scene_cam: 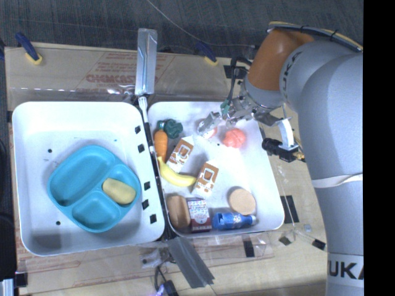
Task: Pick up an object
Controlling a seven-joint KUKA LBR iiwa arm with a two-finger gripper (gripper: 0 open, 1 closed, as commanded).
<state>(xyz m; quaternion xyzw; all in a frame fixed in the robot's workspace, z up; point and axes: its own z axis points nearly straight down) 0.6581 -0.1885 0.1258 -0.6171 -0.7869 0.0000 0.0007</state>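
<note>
1. Over the far part of the right bin [271, 190], the gripper [217, 121] is seen low above the bin floor, with the grey arm [327, 103] reaching in from the right and its orange band [271, 57] above the wrist.
2. Whether anything is grasped cannot be told; the tip is blurred among cables and metal parts.
3. Just beside the tip, toward the right, a pink ball [234, 138] is seen on the bin floor, apparently apart from the tip.
4. Along the bin's left wall a carrot [161, 144] with green top is laid, and a banana [174, 176] is set below it.
5. Two small cartons [180, 153] [207, 177] are placed beside the banana.
6. Near the front edge a bread roll [177, 211], a red box [198, 215], a blue bottle [235, 220] and a round bun [241, 200] are found close together.
7. Within the left bin [31, 128] a blue tray [80, 177] is held, and a yellow potato [119, 190] is laid in one of its compartments.
</note>
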